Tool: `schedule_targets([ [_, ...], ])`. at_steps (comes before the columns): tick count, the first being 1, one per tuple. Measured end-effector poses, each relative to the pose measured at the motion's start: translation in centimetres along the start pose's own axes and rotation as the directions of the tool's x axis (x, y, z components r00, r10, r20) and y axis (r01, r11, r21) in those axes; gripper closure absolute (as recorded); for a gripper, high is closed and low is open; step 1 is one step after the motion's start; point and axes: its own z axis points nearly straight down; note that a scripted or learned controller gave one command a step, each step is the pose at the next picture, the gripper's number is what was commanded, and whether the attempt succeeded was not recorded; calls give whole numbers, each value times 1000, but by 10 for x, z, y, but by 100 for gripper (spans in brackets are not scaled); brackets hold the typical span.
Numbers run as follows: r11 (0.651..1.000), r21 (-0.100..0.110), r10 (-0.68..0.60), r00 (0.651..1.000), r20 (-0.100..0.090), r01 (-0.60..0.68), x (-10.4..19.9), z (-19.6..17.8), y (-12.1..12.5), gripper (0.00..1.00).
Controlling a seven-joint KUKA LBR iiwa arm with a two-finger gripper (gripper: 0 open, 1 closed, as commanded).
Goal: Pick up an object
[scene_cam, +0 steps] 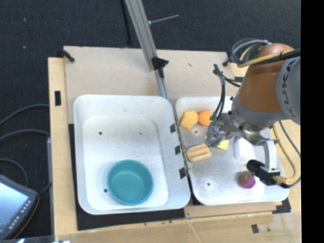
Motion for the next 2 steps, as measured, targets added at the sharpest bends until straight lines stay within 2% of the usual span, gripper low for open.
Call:
schedule_targets([
  [1, 1000, 0, 0, 1000, 0, 0, 56, -10, 8, 100],
  [2, 1000, 2, 1, 1000, 1, -1, 108, 4, 17, 100],
])
